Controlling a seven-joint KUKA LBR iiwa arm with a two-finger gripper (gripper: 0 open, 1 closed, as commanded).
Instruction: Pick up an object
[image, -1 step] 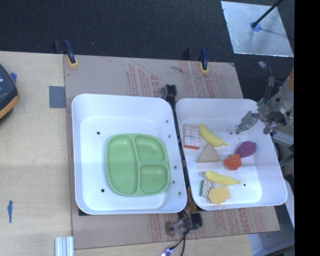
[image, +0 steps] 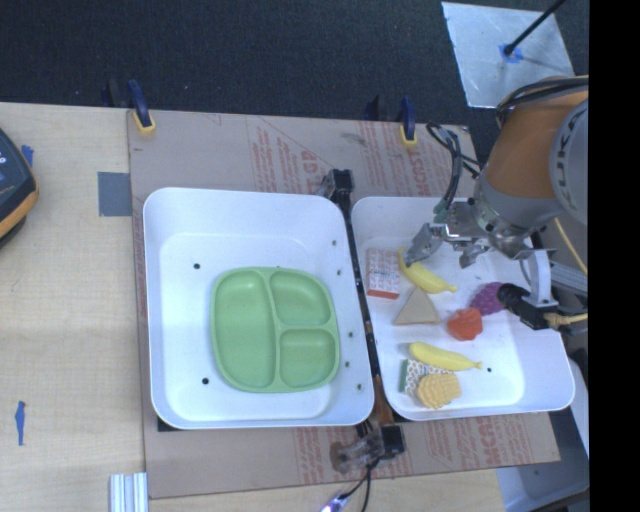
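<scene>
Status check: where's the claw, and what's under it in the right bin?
Claw over right bin, nothing seen in it. Upper toy banana just below. Tan wedge, red piece, purple piece crowd close.

Arm (image: 535, 150) reaches in; end effector (image: 440, 240) seemingly open, low.

pincer (image: 447, 243) above banana (image: 428, 278)

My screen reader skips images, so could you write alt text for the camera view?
A grey and orange robot arm's gripper hovers over the right bin, above a banana among toy foods. The left bin holds a green divided plate.
</scene>
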